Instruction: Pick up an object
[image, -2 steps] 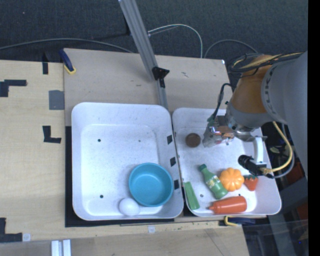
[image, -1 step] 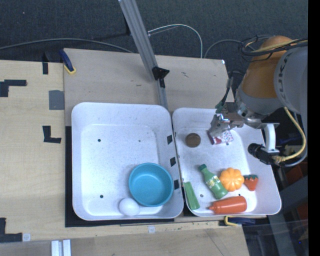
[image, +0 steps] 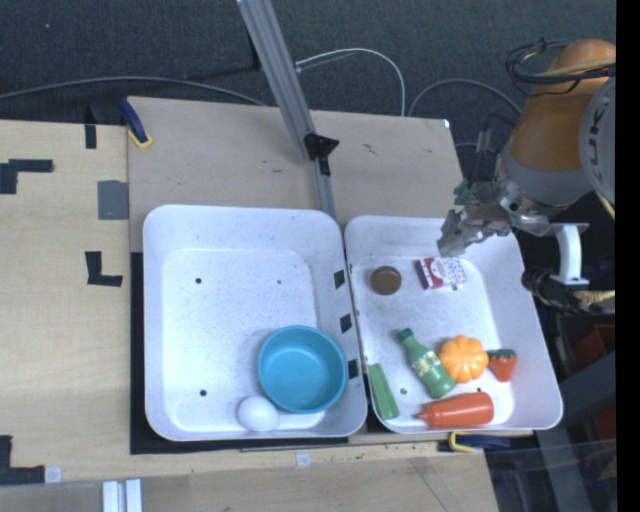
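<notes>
A light wooden bench (image: 60, 300) carries two shallow white bins side by side, with dark floor and looping cables beyond its far edge. At the near edge of the left bin (image: 170, 300) lies a white ball (image: 257, 412), touching a blue bowl (image: 301, 367) that sits upright just behind it to the right. In the right bin (image: 530, 330), nearest the viewer, a red-orange carrot-shaped toy (image: 457, 409) lies on its side along the near wall. A green cylinder (image: 382, 391) lies against the bin's left wall. Just behind the carrot toy sit a small green bottle (image: 424, 363), tilted, and an orange pumpkin toy (image: 463, 358) touching it on the right, with a small red and green object (image: 502, 364) just beside the pumpkin. Farther back, a brown disc (image: 386, 280) lies flat, and to its right a small red and white packet (image: 441, 272). The gripper (image: 455, 239) hangs directly above the packet's far edge; whether its jaws are released or clenched cannot be told, and nothing is seen between them. The grey arm with orange band (image: 555, 110) enters from the right. A grey metal pole (image: 285, 85) slants across the far bench.
</notes>
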